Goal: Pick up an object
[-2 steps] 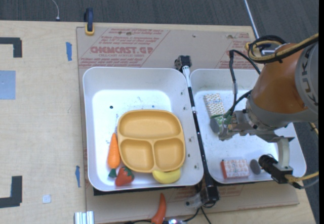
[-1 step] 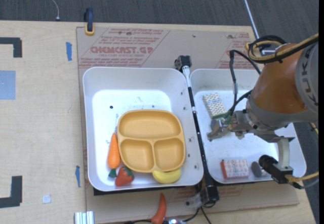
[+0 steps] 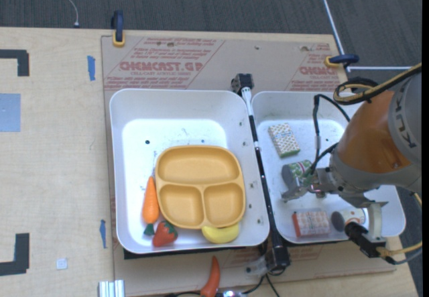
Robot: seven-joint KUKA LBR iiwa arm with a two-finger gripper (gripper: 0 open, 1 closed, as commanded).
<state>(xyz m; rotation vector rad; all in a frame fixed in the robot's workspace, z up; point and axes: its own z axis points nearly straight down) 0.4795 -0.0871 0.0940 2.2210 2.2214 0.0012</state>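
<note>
Nearest me in the right bin (image 3: 395, 218) lies a small red-and-white box (image 3: 311, 222), and just beyond it my pincer (image 3: 299, 188) hangs at a small green can (image 3: 296, 171). Whether it is open or closed I cannot tell. I judge the can my target: I should centre over it squarely before lifting, clear of the patterned green packet (image 3: 284, 139) farther back.

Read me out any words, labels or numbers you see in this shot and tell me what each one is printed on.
"CHEMCAST GP": red print on the brown protective sheet behind the bins, repeated at its right end, where it is only partly legible.
Smaller red lines around it: too small to read.
"KU": partial letters on the arm at the right edge.
Red-and-white packet and patterned box in the right bin: print too blurred to read.
</note>
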